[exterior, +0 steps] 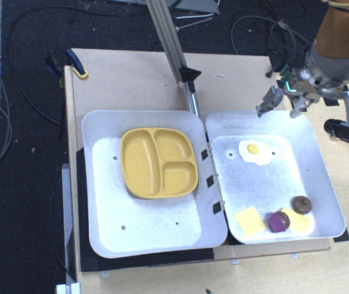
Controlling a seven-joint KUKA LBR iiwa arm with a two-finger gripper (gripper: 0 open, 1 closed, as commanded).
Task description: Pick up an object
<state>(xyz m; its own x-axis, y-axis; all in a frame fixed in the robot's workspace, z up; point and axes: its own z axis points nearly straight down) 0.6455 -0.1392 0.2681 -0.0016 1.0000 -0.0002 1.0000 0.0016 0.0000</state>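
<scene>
The two-finger gripper (283,103) hovers fingers apart, holding nothing, over the far edge of the right white bin (321,164) — to grasp well, it should drop squarely over the nearby fried-egg toy (255,152), just nearer and left, before closing.

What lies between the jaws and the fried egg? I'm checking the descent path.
Bare white bin floor; the camera view shows nothing between the gripper and the fried egg.

My arm (340,26): orange band, grey collar beneath. My gripper (283,105): two dark grey metal fingers, small teal light at base.
</scene>
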